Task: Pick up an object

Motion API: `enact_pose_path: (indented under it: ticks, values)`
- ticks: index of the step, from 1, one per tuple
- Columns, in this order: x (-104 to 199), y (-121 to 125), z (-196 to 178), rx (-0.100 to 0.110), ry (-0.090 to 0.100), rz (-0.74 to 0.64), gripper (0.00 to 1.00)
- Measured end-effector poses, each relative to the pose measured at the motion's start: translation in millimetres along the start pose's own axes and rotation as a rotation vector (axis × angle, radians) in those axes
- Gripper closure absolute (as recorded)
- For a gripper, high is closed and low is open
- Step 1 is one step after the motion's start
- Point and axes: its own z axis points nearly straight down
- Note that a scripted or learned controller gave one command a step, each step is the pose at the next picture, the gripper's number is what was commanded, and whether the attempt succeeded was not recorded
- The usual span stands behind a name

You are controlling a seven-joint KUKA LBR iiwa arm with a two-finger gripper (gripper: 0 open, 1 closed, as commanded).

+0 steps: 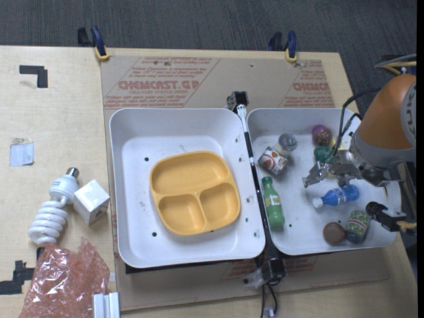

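Note:
My gripper (pixel 319 173) hangs low over the middle of the right bin (pixel 299 244), coming in from the arm's orange-banded wrist (pixel 391 114) at the right. A blue bottle (pixel 338 196) lies just below it on the bin floor. Just above it sits a small green object (pixel 322 154), partly covered by the gripper body. Left of the gripper lies a red and white can (pixel 273 161). A green bottle (pixel 272 204) rests along the bin's left wall. I see nothing held.
The right bin also holds a grey round piece (pixel 287 141), a purple and yellow ball (pixel 322 135), a brown disc (pixel 333 232) and a green can (pixel 358 225). A yellow divided tray (pixel 195 192) sits in the left bin (pixel 132 177). A light bulb (pixel 53 207) lies on the bench.

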Motion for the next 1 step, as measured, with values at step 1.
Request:
enact_pose_path:
  ticks: [1]
  values:
    - [54.2, -26.5, 10.3, 0.003, 0.001, -0.001, 0.00]
